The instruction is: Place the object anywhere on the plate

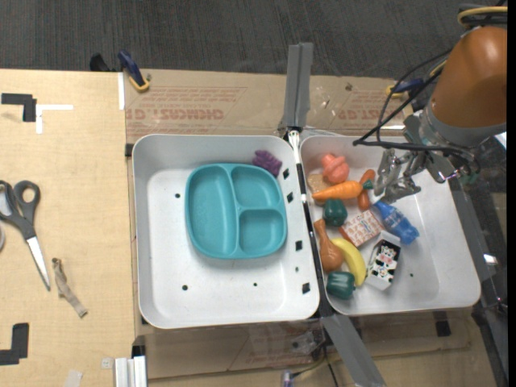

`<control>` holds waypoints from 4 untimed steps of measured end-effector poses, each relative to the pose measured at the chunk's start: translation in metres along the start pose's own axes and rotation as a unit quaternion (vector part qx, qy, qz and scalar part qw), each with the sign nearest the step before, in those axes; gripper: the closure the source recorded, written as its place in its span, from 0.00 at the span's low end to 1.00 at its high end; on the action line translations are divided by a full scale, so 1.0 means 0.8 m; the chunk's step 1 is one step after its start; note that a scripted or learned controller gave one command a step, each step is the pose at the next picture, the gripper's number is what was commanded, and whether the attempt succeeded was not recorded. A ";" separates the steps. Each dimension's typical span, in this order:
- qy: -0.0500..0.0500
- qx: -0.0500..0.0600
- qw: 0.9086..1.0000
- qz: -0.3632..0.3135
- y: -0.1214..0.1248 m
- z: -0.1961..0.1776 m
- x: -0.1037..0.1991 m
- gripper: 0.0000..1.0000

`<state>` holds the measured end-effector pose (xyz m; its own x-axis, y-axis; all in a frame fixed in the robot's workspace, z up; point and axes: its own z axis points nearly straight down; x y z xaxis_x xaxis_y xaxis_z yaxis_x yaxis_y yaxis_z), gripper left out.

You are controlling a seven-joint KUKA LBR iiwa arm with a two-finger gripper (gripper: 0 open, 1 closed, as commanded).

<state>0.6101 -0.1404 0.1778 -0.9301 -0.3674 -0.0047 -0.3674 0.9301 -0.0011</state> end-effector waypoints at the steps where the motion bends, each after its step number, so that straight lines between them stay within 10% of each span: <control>1: 0.000 -0.001 0.983 -0.186 0.044 0.028 0.017 1.00; 2: 0.000 -0.001 0.948 -0.317 -0.051 0.011 0.120 1.00; 3: -0.001 -0.001 0.888 -0.460 -0.045 -0.054 0.161 1.00; 4: 0.000 -0.003 0.813 -0.582 -0.043 -0.016 0.160 1.00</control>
